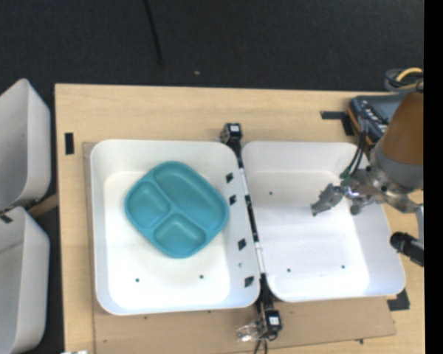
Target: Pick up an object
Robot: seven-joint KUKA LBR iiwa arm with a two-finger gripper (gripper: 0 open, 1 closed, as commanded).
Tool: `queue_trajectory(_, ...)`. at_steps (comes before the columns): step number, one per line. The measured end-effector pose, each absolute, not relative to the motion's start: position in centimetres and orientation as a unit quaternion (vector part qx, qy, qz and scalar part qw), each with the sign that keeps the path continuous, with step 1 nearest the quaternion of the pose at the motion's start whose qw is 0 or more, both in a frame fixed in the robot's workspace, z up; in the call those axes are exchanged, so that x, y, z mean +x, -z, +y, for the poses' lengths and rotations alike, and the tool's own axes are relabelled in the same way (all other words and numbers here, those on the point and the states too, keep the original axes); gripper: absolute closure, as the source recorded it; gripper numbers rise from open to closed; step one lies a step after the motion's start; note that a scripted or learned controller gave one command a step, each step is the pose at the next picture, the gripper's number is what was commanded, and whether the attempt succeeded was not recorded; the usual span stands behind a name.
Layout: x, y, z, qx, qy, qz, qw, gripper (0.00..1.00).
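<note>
A single grey robot arm with an orange band above the wrist entered from the three o'clock edge of the camera view. Its wrist angled downward and toward nine o'clock. At its end, the two-finger hand hung low, its dark fingers pointing toward nine o'clock and spread slightly apart, with nothing visible between them.

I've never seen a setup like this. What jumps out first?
A teal divided plate lies at an angle in the left white bin, the brightest thing here. Over the right bin a grey arm with an orange band reaches in, its tool hanging above the bin's floor.
</note>
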State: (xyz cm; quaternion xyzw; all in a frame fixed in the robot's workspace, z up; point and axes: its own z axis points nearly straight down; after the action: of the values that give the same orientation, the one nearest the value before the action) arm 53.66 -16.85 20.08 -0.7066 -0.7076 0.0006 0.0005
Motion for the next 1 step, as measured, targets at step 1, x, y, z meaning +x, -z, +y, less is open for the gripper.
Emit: queue_trajectory(1, 53.36, -13.6, -17.09, -0.707, -0.0023, -0.707, 0.003, 0.0)
